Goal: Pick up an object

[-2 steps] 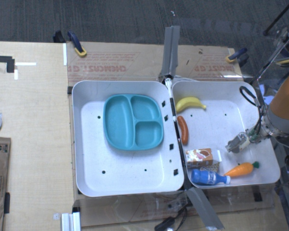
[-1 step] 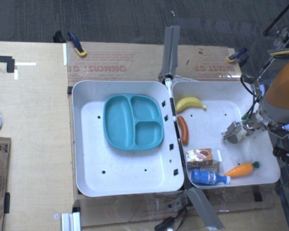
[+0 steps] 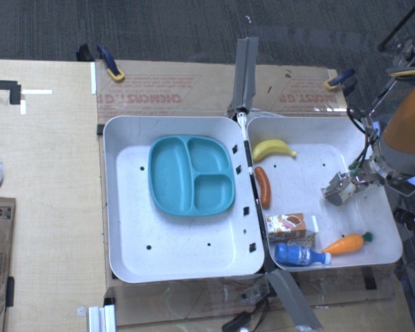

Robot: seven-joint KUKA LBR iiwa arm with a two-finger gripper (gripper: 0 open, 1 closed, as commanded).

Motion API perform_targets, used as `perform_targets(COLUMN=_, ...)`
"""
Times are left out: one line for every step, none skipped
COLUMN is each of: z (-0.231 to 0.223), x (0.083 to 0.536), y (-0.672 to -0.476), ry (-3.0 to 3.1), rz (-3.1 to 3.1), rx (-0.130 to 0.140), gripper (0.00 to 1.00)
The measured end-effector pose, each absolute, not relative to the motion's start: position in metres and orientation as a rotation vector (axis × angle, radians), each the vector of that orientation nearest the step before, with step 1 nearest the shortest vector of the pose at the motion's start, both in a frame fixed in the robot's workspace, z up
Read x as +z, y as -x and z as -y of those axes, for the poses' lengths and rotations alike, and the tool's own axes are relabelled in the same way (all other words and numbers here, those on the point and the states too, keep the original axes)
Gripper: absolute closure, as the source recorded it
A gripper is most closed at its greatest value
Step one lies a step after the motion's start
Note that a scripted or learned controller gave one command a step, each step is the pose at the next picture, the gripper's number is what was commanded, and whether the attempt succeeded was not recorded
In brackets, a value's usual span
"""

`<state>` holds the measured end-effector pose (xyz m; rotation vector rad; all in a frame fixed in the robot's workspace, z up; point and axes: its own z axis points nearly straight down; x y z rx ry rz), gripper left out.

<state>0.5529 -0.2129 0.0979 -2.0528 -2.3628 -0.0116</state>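
My gripper (image 3: 334,191) hangs over the right bin (image 3: 373,254), in its right half, above bare white floor. Nothing is visibly in it. A yellow banana (image 3: 273,149) lies at the bin's back left. A reddish sausage (image 3: 263,185) lies along the left wall below it. A small red and white box (image 3: 290,225) sits near the front left, with a blue bottle (image 3: 301,256) lying just in front of it. An orange toy carrot (image 3: 346,243) rests near the front, below and slightly right of the gripper.
The left bin (image 3: 124,254) holds a teal divided plate (image 3: 191,175). A grey divider bar (image 3: 245,75) runs back between the bins. Clamps (image 3: 111,66) hold the cardboard behind them. The arm's orange band (image 3: 408,126) sits at the right edge.
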Motion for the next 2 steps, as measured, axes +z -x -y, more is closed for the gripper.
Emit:
perform_targets(z=0.1647, x=0.2049, y=-0.5648, ry=1.989, rz=2.428, rx=0.005, gripper=1.0)
perform_targets(z=0.165, x=0.2099, y=-0.5655, ry=1.984, rz=2.428, rx=0.011, gripper=1.0)
